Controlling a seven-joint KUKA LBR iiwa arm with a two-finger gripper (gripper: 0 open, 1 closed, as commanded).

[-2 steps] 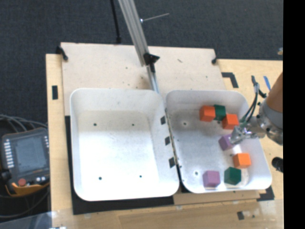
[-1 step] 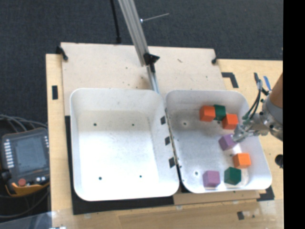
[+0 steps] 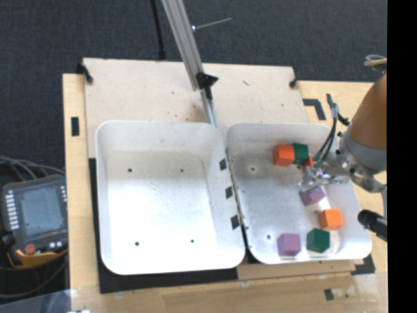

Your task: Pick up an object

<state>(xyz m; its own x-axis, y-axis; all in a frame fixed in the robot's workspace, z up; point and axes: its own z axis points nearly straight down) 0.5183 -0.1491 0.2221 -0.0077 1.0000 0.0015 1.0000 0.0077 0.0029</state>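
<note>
The right bin (image 3: 260, 175) holds several blocks. An orange block (image 3: 283, 155) and a dark green block (image 3: 300, 152) touch each other at the back. In the middle lies a light purple block (image 3: 315, 196), and my gripper (image 3: 312, 184) is directly over it, at or just above its top. In front of that sits a second orange block (image 3: 331, 218). At the bin's front edge are a purple block (image 3: 288, 243) and a green block (image 3: 318, 240). The arm's wrist and cables hide the bin's right side.
The left bin (image 3: 163, 194) lies next to the right one, with a ridge (image 3: 231, 188) between them. A slanted aluminium post (image 3: 186, 38) rises behind the bins. A teach pendant (image 3: 36, 214) lies off the bench at left.
</note>
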